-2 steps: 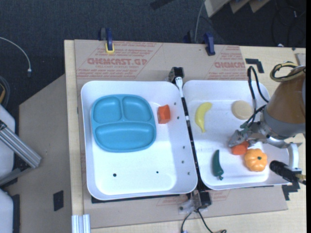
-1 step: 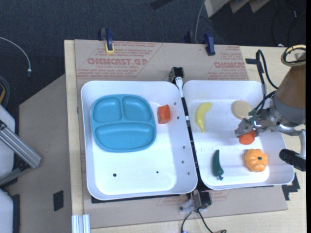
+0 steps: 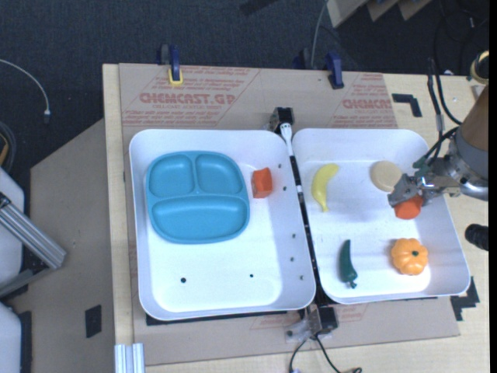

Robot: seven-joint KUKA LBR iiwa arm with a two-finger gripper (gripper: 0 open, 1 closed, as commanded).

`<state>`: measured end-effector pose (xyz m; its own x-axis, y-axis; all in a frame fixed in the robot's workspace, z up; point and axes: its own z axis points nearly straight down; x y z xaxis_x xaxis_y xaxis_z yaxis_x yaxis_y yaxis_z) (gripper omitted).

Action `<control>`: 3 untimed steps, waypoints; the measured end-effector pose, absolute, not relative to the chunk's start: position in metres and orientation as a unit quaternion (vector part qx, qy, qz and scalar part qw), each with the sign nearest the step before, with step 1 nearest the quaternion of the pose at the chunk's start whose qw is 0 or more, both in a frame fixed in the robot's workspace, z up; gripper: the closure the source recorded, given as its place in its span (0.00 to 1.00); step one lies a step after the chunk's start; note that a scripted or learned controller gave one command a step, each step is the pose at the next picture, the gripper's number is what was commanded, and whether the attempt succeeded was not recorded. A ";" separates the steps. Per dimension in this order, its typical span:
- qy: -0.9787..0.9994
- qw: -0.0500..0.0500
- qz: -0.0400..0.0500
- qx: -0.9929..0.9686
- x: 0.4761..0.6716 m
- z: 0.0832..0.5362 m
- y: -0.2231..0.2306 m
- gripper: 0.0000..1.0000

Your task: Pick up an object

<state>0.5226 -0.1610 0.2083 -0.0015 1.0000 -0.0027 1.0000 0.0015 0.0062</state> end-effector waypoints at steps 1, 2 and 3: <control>0.709 0.001 0.001 0.705 0.531 0.221 -0.105 1.00; 0.709 0.001 0.002 0.705 0.537 0.231 -0.055 1.00; 0.709 0.000 0.001 0.705 0.542 0.235 -0.011 1.00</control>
<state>0.5416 -0.0108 0.2347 -0.0051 1.0000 0.0005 1.0000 0.0051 0.0017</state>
